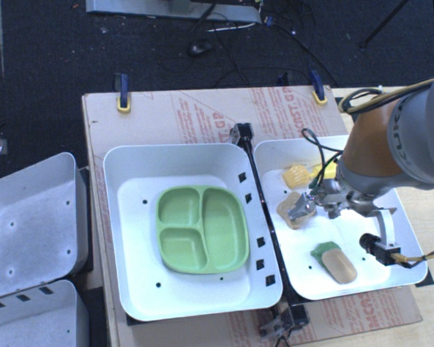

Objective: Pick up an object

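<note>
The right bin (396, 217) holds three small objects. A yellow ridged piece (295, 175) lies near its back left corner. A tan lump (287, 210) sits by the left wall. At the front lies a tan oval piece with a green end (334, 262). My gripper (303, 207) reaches in from the right and hangs low, right at the tan lump and partly covering it. Whether the lump is held cannot be made out.
The left bin (131, 211) bears a green divided plate (203, 229). A black divider with clips (259, 210) runs between the two bins. The grey and orange arm (391, 151) covers the back right of the right bin. A cable and black connector (375, 246) trail near the front right.
</note>
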Robot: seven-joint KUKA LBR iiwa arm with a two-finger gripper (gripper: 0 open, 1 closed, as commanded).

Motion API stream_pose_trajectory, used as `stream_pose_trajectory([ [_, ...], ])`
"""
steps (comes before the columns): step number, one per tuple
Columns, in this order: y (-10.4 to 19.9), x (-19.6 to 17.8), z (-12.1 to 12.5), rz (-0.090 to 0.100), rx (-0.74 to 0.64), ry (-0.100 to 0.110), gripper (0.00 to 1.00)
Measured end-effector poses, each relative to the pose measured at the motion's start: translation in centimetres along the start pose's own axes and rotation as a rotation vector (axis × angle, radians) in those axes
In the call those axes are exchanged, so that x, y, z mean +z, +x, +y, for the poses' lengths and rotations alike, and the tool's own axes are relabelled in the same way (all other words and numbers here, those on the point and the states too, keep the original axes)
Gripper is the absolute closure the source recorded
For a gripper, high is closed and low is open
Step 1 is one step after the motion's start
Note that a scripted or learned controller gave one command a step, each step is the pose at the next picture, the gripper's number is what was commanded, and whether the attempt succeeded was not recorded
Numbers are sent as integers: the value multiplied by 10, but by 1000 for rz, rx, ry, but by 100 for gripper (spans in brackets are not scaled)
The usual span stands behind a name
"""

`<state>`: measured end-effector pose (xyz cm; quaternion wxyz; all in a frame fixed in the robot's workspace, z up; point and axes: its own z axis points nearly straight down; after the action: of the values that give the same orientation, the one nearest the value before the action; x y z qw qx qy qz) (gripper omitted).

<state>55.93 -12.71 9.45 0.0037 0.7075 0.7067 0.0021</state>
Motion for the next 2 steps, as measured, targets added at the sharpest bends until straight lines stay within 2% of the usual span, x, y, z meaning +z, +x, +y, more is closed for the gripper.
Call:
stream_pose_trajectory([
  [1,1,-11,1,2,0,-1,100],
  [2,3,-65,11,1,-4,6,100],
])
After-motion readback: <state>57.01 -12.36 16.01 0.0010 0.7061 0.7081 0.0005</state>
